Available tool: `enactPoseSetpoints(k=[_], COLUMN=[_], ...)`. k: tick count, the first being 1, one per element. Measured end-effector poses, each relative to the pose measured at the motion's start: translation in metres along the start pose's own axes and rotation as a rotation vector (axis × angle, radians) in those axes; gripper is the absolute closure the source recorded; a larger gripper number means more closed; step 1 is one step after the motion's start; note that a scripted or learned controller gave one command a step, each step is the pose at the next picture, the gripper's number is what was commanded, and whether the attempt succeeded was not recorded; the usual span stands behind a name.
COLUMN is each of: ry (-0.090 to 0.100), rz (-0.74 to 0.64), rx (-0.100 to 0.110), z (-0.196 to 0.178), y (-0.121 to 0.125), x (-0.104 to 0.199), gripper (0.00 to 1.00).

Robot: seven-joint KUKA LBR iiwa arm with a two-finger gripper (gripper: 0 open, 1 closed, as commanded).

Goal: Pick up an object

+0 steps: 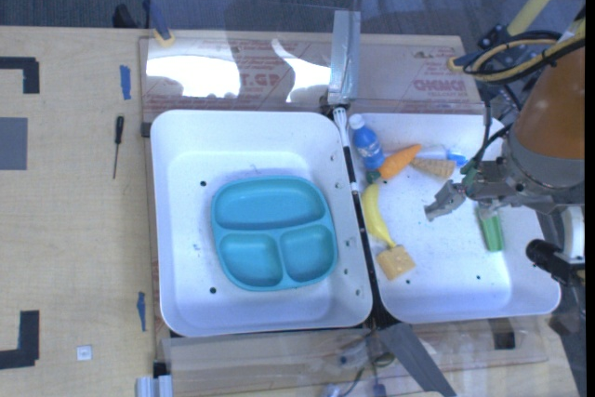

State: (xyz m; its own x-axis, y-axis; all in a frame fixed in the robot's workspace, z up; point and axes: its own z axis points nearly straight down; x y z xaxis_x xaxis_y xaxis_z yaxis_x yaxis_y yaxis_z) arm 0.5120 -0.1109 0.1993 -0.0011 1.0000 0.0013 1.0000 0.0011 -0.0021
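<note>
looking down through the one overhead camera, i see the gripper (448,200) hanging over the middle of the right bin (446,288), its dark fingers (437,208) spread apart with nothing between them, so by my reading nothing is picked yet. the candidates all lie on the bin floor: a banana (374,215) along the left wall, a tan block (395,262) just below its lower end, a blue bottle (365,144) up near the top left corner, an orange carrot (399,161) beside it, a pale cone-like piece (431,166) next to the carrot, and a green cylinder (491,230) just right of the gripper, under the wrist. the fingers sit over bare white floor, near the cone-like piece and the green cylinder but touching neither as far as i can tell. the left bin (177,200) holds a teal divided plate (273,231), well apart from the arm. i judge the task barely begun: choosing a target, descending, closing and lifting are all left to do.
</note>
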Motion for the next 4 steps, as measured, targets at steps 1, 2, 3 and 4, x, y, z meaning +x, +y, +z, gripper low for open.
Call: enactPoseSetpoints(k=[1, 2, 3, 4], ry=[-0.003, 0.005, 0.006, 0.002], rz=[0.146, 0.127, 0.128, 0.129], rx=[-0.002, -0.001, -0.001, -0.004], z=[0.022, 0.105, 0.105, 0.094], y=[0.04, 0.039, 0.039, 0.04], x=[-0.066, -0.09, -0.09, -0.091], gripper=[0.0, 0.0, 0.0, 1.0])
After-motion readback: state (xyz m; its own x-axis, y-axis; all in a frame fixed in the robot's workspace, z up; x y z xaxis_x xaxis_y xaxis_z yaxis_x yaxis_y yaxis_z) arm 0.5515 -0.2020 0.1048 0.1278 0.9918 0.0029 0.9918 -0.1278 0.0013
